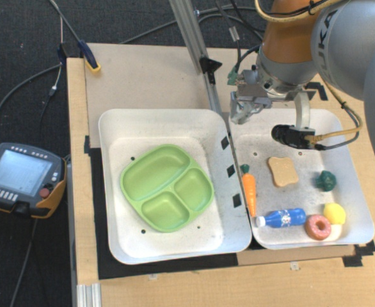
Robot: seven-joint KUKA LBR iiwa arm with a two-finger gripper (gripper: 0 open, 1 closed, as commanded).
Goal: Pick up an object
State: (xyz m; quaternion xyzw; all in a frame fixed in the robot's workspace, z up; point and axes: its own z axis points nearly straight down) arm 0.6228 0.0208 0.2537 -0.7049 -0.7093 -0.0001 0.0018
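**A:** What is laid out on the bench?

**B:** Two shallow white bins side by side. The left bin [111, 171] holds a green divided plate [167, 188]. The right bin [360, 203] holds a carrot [249, 192] along its left wall, a slice of toast [283, 171], a blue bottle [282, 219], a pink doughnut [318, 226], a yellow lemon-like toy [334, 213] and a dark green piece [326, 181].

**B:** The gripper [245, 110] hangs over the right bin's far left corner, above the carrot and apart from everything. I cannot tell how its tips are set.

**A:** How should the pick go?

**B:** I'd choose the toast: it lies apart from its neighbours. Centre above it, straddle its narrow sides, descend straight, then squeeze. The carrot hugs the wall, so I judge it riskier.
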